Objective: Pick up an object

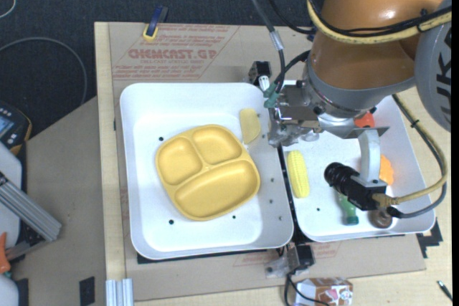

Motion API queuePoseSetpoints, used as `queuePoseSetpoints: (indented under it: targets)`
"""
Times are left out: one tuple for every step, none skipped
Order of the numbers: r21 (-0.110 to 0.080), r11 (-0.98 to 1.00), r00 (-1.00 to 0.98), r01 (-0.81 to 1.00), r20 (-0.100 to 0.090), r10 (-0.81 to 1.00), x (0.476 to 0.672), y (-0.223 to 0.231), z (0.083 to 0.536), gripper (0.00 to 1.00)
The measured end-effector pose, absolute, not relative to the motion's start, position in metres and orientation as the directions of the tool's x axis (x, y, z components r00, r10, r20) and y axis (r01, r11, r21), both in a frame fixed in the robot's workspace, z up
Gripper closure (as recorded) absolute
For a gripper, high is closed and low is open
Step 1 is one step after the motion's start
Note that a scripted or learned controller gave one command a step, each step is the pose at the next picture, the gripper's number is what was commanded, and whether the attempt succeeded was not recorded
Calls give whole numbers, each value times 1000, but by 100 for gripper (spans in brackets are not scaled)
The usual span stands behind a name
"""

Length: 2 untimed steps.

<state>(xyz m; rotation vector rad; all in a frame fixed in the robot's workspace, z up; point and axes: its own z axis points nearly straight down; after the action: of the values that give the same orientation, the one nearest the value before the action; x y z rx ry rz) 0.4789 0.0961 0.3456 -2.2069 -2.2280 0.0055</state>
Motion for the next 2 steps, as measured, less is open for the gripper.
queuePoseSetpoints:
  targets:
    - [15, -1, 1, 1000, 2, 1000, 480, 66, 462, 100]
    - [-4, -5, 5, 1000, -1, 1000, 479, 26, 430, 100]
